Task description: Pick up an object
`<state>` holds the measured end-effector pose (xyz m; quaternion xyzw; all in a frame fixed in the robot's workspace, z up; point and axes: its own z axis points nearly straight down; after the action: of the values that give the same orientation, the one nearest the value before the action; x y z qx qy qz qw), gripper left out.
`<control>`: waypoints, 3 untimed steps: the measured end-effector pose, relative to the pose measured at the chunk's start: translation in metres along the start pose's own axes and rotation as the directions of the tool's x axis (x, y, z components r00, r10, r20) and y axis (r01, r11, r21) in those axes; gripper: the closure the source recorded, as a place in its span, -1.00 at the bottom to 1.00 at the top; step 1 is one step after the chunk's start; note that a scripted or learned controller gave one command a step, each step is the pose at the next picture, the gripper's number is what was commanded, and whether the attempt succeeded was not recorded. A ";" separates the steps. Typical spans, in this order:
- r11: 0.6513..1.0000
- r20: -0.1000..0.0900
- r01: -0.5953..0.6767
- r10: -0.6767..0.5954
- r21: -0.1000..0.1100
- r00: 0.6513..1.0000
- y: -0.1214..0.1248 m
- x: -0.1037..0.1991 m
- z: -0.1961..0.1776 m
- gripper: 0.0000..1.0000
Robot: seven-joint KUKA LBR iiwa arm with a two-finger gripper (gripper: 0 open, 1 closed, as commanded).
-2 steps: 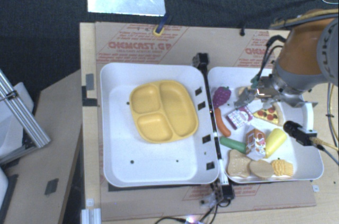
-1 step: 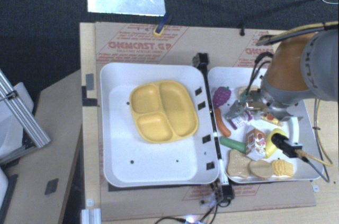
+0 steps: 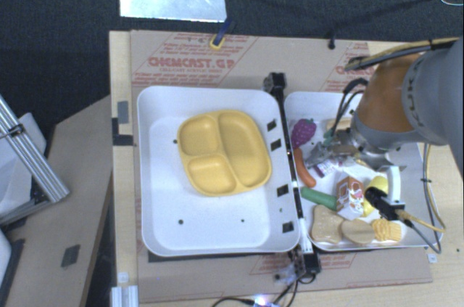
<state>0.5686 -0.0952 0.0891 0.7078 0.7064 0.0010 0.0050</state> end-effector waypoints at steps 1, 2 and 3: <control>1.000 0.002 0.001 -0.001 -0.014 1.000 0.004 0.000 -0.015 1.00; 1.000 -0.005 0.006 -0.006 0.001 1.000 0.007 -0.002 -0.080 1.00; 1.000 -0.005 0.006 -0.006 0.001 1.000 0.009 -0.002 -0.134 1.00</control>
<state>0.5767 -0.0966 0.2231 0.7056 0.7086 0.0023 0.0030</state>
